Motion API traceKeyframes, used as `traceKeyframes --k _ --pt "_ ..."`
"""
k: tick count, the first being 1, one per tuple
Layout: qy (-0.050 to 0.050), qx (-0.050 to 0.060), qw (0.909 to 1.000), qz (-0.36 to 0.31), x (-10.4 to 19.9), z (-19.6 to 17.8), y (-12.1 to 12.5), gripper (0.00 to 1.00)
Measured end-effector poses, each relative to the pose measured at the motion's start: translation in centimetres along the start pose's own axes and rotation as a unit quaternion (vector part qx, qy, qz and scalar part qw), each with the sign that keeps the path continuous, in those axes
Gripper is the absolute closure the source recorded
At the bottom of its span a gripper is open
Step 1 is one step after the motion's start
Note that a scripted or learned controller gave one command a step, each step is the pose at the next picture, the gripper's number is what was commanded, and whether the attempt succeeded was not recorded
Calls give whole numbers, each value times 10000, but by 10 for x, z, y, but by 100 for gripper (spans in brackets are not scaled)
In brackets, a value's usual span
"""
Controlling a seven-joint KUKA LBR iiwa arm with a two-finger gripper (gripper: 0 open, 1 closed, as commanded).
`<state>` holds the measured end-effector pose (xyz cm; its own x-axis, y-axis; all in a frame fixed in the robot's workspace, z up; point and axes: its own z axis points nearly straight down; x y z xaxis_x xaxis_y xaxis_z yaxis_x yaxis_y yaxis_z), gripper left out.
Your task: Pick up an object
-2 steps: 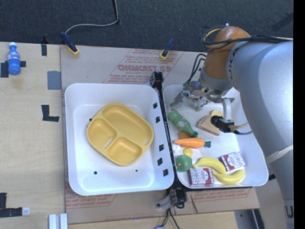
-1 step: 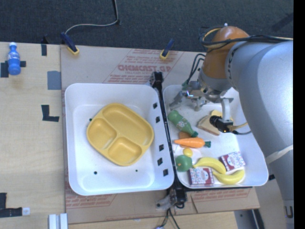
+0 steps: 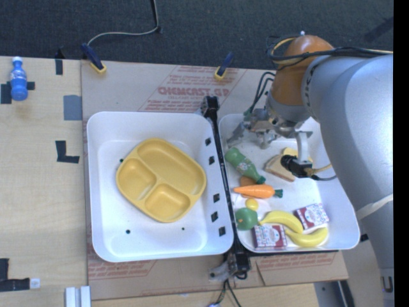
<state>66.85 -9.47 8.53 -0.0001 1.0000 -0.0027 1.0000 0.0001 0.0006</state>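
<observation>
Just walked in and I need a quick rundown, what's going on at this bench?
A grey KUKA arm reaches in from the right, its gripper low over the back of the right bin, near a green toy bottle. Nothing shows between its fingers. That bin also holds a toy carrot, a banana and small red cartons. The left bin holds a yellow divided tray.

Grey arm (image 3: pixel 358 126) enters from right, orange-banded wrist (image 3: pixel 295 69) bent down, jaws obscured.
</observation>
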Motion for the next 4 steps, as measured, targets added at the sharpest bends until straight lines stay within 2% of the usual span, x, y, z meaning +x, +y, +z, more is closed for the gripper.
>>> traceKeyframes --k 4 --pt "1 0 10000 -4 -1 0 0 0"
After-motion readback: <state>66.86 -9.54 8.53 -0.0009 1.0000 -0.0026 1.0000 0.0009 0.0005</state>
